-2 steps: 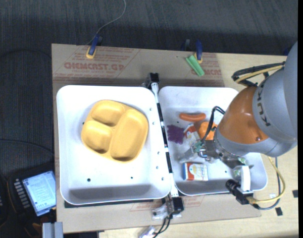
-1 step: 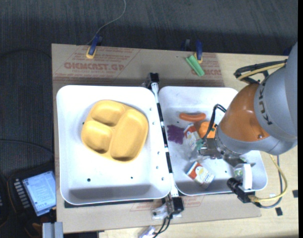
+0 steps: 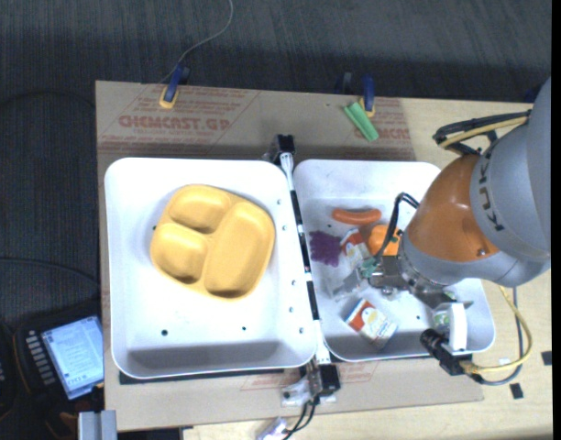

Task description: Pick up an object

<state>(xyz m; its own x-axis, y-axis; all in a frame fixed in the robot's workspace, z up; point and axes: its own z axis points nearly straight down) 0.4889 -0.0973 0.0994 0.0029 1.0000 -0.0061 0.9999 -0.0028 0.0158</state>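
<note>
Camera view showed the KUKA arm (image 3: pixel 500 200) reaching in from the right, its grey body and orange band (image 3: pixel 450 223) bent low over the right bin (image 3: pixel 418 174). Its gripper (image 3: pixel 381 269) sat down among the small objects near the middle of that bin; whether it was open or closed could not be told, since the wrist covered most of it. No object could be seen held.

Just left of the gripper lay a purple toy (image 3: pixel 324 247), and above it an orange-red sausage-shaped piece (image 3: pixel 356 215) near the bin's upper part. An orange object (image 3: pixel 381 236) sat tight against the wrist, partly hidden. Toward the bin's front lay a small red and white packet (image 3: pixel 370 319), tilted, just below the gripper.

The left bin (image 3: pixel 134 337) held 1 large yellow moulded tray (image 3: pixel 213 239) with 3 rounded lobes, well apart from the arm. Both bins rested on a brown cardboard sheet (image 3: pixel 152 117)
</note>
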